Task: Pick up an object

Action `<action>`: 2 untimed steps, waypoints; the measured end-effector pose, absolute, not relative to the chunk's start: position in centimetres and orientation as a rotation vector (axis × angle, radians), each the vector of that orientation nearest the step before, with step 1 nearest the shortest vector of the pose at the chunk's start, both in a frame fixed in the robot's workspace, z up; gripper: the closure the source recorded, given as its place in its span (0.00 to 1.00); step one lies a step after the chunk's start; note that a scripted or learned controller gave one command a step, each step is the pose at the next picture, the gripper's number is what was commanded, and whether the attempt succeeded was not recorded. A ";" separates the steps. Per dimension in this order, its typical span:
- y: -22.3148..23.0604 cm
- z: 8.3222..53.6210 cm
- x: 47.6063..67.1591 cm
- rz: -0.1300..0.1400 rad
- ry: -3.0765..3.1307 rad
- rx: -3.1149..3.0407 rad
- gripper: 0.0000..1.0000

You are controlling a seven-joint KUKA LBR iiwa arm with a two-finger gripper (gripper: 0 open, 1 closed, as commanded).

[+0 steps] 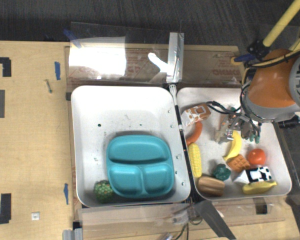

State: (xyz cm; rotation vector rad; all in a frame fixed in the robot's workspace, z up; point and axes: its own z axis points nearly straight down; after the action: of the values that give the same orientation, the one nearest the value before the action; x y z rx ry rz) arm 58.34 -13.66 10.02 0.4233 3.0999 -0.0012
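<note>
The gripper [238, 130] hangs just above the banana [234, 147] in the right bin [285, 176]; whether it is open or closed I cannot tell. It seems poised there to grab the banana, with a tomato [257, 156] just beside the banana.

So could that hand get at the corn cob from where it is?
Probably yes. The corn cob lies uncovered along the right bin's left wall, just below the hand. The wall beside it and the carrot touching its top could crowd a grasp.
</note>
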 end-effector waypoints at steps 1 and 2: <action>-7.0 24.9 61.0 0.003 3.100 0.409 1.00; -7.8 30.8 62.1 0.001 3.099 0.425 1.00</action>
State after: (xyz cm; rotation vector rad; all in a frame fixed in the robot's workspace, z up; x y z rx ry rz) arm 62.08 -7.82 30.80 0.4253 3.0991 0.0014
